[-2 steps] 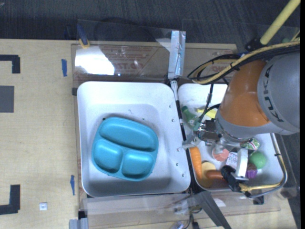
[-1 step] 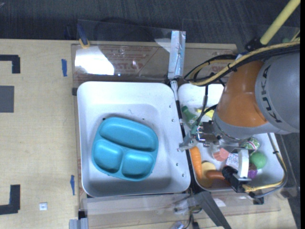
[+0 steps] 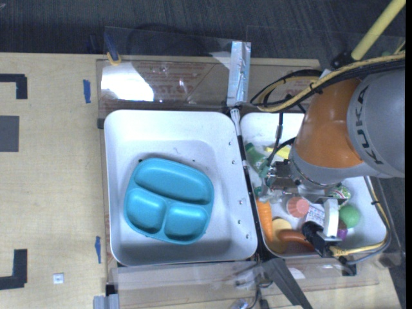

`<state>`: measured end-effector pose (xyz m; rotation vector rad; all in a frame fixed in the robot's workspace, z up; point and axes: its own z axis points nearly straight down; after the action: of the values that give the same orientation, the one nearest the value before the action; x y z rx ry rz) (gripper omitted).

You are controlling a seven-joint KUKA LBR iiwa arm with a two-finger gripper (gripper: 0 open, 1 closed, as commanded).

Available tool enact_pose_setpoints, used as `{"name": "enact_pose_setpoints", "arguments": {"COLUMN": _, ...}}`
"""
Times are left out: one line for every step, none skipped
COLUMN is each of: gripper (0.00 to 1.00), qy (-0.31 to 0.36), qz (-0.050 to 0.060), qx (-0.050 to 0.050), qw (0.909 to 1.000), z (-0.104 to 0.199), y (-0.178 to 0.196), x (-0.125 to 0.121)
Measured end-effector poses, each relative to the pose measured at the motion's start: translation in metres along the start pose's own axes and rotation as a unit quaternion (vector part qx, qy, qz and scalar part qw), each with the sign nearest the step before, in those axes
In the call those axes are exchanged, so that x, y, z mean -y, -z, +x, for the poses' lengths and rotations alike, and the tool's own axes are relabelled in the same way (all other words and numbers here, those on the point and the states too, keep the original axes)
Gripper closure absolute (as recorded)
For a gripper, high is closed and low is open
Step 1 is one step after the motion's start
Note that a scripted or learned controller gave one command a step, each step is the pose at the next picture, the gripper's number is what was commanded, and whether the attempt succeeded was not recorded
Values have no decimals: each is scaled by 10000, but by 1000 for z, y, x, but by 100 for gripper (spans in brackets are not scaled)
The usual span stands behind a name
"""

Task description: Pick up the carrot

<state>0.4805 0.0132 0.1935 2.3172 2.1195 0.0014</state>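
Observation:
The carrot [image 3: 264,216] is a small orange piece lying along the left wall of the right bin [image 3: 380,234], toward its front corner. My gripper [image 3: 273,174] hangs low over the middle of that bin, just behind the carrot and slightly to its right. The grey wrist and orange band cover most of the gripper. Nothing can be seen held in it.
Beside the carrot lie a yellow piece [image 3: 281,225], a brown sausage shape [image 3: 293,237], a pink round toy [image 3: 297,206], a green ball [image 3: 351,216] and green items [image 3: 256,153] by the bin's left wall. The left bin [image 3: 122,131] holds a blue compartment plate [image 3: 168,199].

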Motion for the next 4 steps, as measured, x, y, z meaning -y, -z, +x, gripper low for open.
{"name": "enact_pose_setpoints", "arguments": {"gripper": 100, "qy": 781, "qz": -19, "qx": -3, "qw": 9969, "z": -14, "y": 106, "x": -4}}
{"name": "enact_pose_setpoints", "arguments": {"gripper": 100, "qy": 1494, "qz": 24, "qx": -4, "qw": 9888, "z": 20, "y": 65, "x": 3}}
{"name": "enact_pose_setpoints", "arguments": {"gripper": 100, "qy": 482, "qz": 47, "qx": 1, "qw": 9988, "z": 22, "y": -11, "x": -40}}
{"name": "enact_pose_setpoints", "arguments": {"gripper": 100, "qy": 1475, "qz": 18, "qx": -3, "qw": 9891, "z": 103, "y": -98, "x": -129}}
